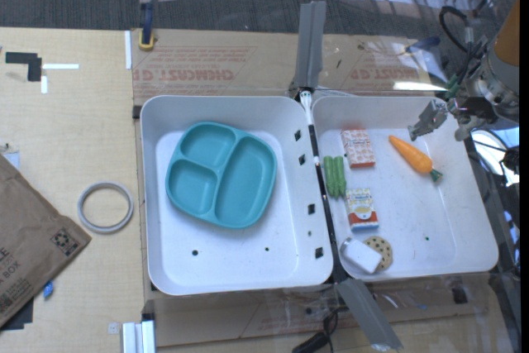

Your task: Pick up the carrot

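White right bin (pixel 463 252), near end: cookie (pixel 378 246), small carton (pixel 362 207), green beans (pixel 334 176). Further back: second carton (pixel 358 149); carrot (pixel 412 155), orange, lying slantwise, nothing touching it. Beyond it, near the bin's far right corner: gripper (pixel 430 120), grasp state cannot be told. Risk, as judged: tapered carrot may roll or squirt from a pinch across its slant.

Glossy white plastic bins (pixel 157 202)

Arm entered from right edge, orange band at upper right corner. Tool (pixel 440 118) hung low, angled leftward, fingers (pixel 423 123) parted, nothing between them. Cables looped behind wrist.
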`<state>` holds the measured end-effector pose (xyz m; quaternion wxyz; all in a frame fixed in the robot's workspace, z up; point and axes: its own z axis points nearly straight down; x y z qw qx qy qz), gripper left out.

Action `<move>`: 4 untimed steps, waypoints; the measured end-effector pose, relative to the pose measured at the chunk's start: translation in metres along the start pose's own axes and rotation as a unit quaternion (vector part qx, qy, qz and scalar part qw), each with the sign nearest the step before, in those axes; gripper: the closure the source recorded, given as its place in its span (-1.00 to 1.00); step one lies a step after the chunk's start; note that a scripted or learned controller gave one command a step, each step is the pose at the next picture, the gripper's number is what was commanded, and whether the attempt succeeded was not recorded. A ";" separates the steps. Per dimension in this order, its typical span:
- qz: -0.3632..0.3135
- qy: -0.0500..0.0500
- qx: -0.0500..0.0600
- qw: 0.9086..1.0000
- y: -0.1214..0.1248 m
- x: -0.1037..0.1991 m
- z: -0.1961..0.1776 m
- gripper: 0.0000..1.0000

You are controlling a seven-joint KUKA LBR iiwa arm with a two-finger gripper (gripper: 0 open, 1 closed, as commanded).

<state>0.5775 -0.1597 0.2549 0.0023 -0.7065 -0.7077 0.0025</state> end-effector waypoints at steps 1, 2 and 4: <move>0.048 0.004 0.001 0.999 0.021 -0.057 0.139 -1.00; 0.214 0.004 0.000 0.977 0.033 -0.041 0.166 -1.00; 0.215 -0.002 0.008 0.976 0.077 -0.006 0.058 1.00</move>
